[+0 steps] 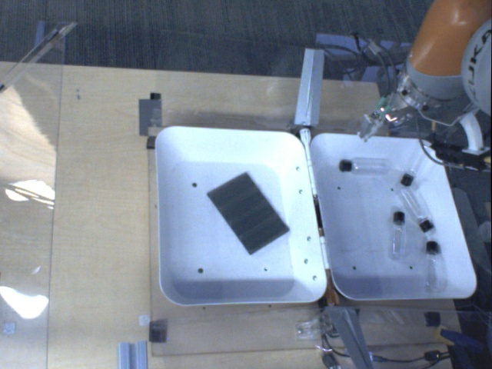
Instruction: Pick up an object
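Nearest me, clear black-capped vials [400, 233] lie scattered in the right bin [461, 283], most long axes running twelve-to-six. From my gripper [382, 118], hovering empty above the bin's far rim with its opening unreadable, the closest vial [363, 164] lies toward seven o'clock, turned three-to-nine.

I see a flat dark grey rectangular pad [248, 212] lying in the left bin [173, 206], roughly at the middle of its floor. It lies flat, turned at a slant to the bin's walls, with faint ribbing across its face, and it touches none of the walls.

In the right bin [453, 229] I count several small clear vials with black caps, all lying on their sides and apart from one another. One vial [364, 164] lies near the back wall, cap toward the left. Another [410, 174] lies near the back right. A third [397, 233] lies at mid-floor, a fourth [415, 212] just beside it, and a fifth [434, 261] lies toward the front right corner.
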`<state>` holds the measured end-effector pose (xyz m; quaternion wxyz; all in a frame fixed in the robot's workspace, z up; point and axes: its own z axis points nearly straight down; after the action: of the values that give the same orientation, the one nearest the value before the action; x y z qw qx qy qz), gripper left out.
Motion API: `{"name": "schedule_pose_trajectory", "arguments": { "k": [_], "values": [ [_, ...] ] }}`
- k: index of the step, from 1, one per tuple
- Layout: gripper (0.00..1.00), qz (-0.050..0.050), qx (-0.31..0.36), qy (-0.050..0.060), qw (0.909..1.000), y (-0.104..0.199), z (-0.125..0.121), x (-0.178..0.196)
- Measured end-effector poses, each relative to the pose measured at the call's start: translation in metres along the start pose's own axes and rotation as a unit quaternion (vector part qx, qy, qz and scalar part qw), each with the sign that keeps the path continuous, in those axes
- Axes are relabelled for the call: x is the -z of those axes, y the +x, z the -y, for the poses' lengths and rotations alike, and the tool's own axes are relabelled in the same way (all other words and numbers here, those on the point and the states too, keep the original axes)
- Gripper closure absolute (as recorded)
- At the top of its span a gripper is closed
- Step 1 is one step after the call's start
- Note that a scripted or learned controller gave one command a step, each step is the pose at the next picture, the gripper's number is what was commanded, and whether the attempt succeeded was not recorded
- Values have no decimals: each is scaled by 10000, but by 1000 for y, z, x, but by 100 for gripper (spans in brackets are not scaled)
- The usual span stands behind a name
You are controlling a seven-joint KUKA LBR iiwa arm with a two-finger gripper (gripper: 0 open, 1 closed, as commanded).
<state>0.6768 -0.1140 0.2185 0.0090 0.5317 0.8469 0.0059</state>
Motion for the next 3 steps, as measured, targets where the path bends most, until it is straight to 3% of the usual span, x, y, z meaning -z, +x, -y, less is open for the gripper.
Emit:
{"name": "schedule_pose_trajectory", "arguments": {
  "k": [2,3],
  "values": [
    [100,20,32,-50,10000,1,-5,20],
    [100,-38,-55,82,9999,30,-7,-29]
  ]
}}
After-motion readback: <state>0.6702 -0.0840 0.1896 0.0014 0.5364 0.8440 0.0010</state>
